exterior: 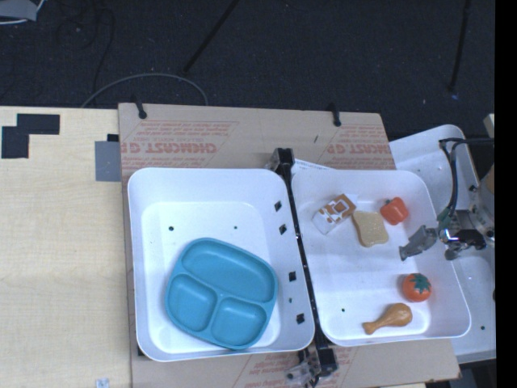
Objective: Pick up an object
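The gripper [416, 243] is at the right side of the right bin [323, 314], low over its floor, and it points to the left. How its fingers stand I cannot tell, because they are small and dark in the camera view, and nothing can be seen between them.

Five objects lie in this bin. The tan slice of bread [371, 229] is just to the left of the gripper, near it but apart. The small white and brown house-shaped toy [334, 213] touches the bread on its left side. The orange-red pepper [394, 210] is above the gripper, toward the far wall. The tomato [416, 287] with a green top lies below the gripper, and the chicken drumstick [388, 319] lies near the front wall.

In the left bin [153, 192] rests a blue divided plate [220, 293]
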`<state>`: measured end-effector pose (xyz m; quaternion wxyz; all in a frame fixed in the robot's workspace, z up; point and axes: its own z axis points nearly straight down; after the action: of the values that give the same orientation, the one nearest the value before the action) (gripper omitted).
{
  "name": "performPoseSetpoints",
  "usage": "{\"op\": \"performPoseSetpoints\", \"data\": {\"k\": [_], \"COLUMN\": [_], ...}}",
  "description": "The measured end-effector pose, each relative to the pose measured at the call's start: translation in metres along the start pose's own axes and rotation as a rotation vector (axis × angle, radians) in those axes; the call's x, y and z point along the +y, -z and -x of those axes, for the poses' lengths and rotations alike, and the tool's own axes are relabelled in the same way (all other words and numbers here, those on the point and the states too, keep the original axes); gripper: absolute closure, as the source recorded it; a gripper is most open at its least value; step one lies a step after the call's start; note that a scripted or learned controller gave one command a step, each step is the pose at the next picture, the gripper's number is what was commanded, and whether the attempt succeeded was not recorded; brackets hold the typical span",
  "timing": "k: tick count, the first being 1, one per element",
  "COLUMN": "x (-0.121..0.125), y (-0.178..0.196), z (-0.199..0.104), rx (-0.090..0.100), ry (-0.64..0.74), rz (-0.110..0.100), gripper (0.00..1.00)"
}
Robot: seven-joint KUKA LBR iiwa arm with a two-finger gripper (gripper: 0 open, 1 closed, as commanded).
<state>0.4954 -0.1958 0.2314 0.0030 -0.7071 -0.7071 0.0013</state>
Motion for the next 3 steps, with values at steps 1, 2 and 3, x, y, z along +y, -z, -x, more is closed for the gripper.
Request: {"op": "performPoseSetpoints", "data": {"k": [1,2,3], "x": [0.009,0.018,0.017], "y": [-0.055,-0.102,-0.091], "z": [-0.005,-0.005,-0.004], "rx": [0.0,0.0,0.0], "ry": [-0.001,-0.002,-0.005], "rz": [0.001,0.0,0.001], "gripper": [0.0,0.0,1.0]}}
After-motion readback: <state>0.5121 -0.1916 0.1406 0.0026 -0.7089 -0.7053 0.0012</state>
